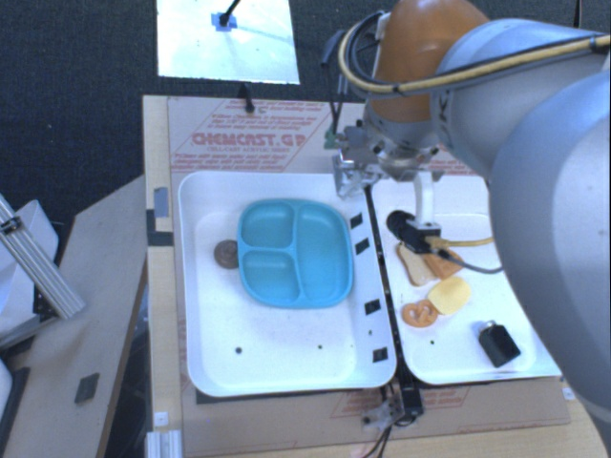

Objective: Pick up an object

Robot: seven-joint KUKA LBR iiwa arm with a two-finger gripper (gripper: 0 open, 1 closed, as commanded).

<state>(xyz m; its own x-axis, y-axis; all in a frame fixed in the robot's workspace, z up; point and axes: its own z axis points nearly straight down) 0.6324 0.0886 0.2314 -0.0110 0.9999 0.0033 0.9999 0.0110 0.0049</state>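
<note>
Though tool [349,177] state unclear — one blue plate [291,253], one brown disc [226,253], one black block [498,343].

Fixed above the bench [107,275], looking down at a slant toward its far edge. Near enough to frame the left bin [205,351] and right bin [458,356] side by side across the middle. Closest to the arm [535,113], looming large from the right and covering part of the right bin's right side.

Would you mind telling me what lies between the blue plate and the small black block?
In the camera view, the bins' adjoining rims come first, then an orange ring and a yellow disc beyond them.
</note>
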